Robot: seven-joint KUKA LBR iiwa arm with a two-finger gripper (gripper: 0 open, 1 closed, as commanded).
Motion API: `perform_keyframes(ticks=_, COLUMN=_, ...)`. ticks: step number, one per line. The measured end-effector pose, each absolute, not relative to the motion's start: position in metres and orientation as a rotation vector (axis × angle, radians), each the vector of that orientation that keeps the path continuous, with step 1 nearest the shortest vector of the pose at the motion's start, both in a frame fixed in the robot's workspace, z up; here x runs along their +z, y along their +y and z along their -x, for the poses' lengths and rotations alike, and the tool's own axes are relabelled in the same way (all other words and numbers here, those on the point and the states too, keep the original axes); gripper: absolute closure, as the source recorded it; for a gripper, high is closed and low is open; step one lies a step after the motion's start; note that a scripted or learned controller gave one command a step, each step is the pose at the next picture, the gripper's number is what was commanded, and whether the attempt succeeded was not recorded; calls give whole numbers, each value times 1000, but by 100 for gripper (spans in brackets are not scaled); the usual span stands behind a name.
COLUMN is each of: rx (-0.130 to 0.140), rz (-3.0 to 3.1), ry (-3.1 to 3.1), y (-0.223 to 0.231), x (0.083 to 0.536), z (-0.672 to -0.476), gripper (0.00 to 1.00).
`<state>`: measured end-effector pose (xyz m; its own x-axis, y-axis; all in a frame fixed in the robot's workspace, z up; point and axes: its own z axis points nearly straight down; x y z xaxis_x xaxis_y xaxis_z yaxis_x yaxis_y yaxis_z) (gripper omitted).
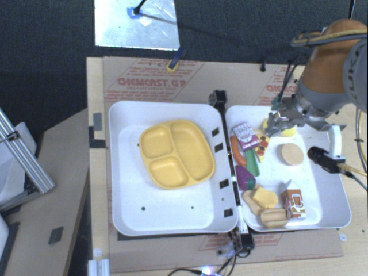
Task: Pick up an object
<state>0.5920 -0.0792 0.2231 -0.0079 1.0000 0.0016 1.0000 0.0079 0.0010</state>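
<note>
Two white bins sit on the tabletop; toy food is heaped in the right bin [333,211]. Whether the gripper [275,122] is open cannot be told. A lone piece, the round tan disc [291,153], should be chosen.

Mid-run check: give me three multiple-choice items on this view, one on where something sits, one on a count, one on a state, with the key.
1. Where does the yellow divided plate sit?
A. in the left bin
B. in the right bin
C. on the bench outside both bins

2. How many compartments does the plate have?
A. two
B. three
C. four

3. Where is the gripper now?
A. over the left bin
B. over the far edge of the right bin
C. above the foil sheet

Key: 1 A, the plate lies inside the left bin. 2 B, ridges split it into three. 3 B, the gripper hangs by the toy food at the right bin's far edge.
</note>
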Motion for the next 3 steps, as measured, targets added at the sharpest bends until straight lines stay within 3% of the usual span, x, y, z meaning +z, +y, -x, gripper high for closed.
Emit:
perform_keyframes(ticks=1, rx=-6, rz=2209, ry=-2233, y=-18, x=232, z=-595, gripper=100)
perform_keyframes(ticks=2, rx=-1, rz=2213, ry=-2230, y=4, x=218, z=-600, gripper=100)
perform_keyframes(ticks=3, rx=1, rz=2221, ry=-2223, y=-1, x=215, z=-593, gripper=100)
